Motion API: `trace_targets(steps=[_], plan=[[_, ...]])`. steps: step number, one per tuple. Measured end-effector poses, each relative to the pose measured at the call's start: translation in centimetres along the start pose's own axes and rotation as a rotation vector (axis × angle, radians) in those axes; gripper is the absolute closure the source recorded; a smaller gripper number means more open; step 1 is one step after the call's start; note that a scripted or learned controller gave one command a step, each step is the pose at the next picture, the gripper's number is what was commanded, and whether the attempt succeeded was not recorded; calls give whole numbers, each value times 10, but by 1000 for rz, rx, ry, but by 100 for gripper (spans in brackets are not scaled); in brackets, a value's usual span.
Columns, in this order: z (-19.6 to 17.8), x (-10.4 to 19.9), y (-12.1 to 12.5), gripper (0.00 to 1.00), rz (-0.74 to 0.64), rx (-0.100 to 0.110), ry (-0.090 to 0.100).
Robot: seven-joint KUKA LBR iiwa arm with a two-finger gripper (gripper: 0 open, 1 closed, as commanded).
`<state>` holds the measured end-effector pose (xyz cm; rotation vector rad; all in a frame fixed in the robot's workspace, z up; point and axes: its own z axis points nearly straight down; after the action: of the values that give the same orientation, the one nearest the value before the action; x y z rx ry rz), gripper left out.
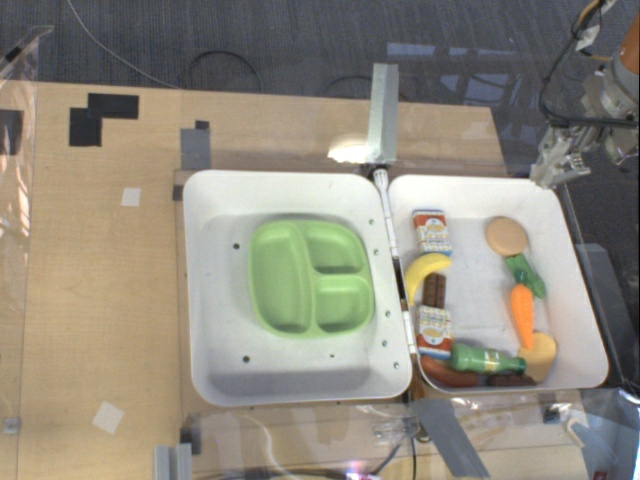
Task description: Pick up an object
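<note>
Nothing picked yet; task reads as at the start.

Left bin (pixel 200 298): holds a green divided tray (pixel 308 276), sitting roughly centred, flat. Nothing else in there that I can make out.

Right bin (pixel 565 268): all the candidate objects are here, all resting on the bin floor.
- Left column, along the wall shared with the left bin: a small red-and-white pack (pixel 431 232) at the far end, a banana (pixel 424 271) just nearer, a brown bar (pixel 434 290) touching the banana, then a second red-and-white pack (pixel 434 330).
- Near edge: a sausage-like red piece (pixel 447 370) with a green bottle (pixel 487 358) lying on its side across it.
- Right column: a tan round disc (pixel 507 235) far, a carrot (pixel 521 303) with its green top pointing far, and a yellowish lump (pixel 539 349) at the near end, touching the bottle's tip.

Hand (pixel 563 158): parked above the far-right corner of the right bin, outside the rim, well apart from every object. It carries nothing. Too small and cluttered to judge how wide it stands, so cannot tell.

Done: nothing. Left: choose a target, move in over the bin, descend, close, lift. My call: disc or carrot look easiest, being nearest the hand and with space around them; the left column and near edge are packed against walls and each other, riskier grasp.
</note>
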<state>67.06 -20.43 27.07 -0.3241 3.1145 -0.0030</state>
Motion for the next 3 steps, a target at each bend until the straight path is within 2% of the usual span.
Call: trace_targets(steps=[1, 2, 3], plan=[[-3, 3, 6, 100, -152, 1, -1], [15, 0, 0, 100, -425, 0, -2], [16, 8, 2, 100, -699, 0, -2]])
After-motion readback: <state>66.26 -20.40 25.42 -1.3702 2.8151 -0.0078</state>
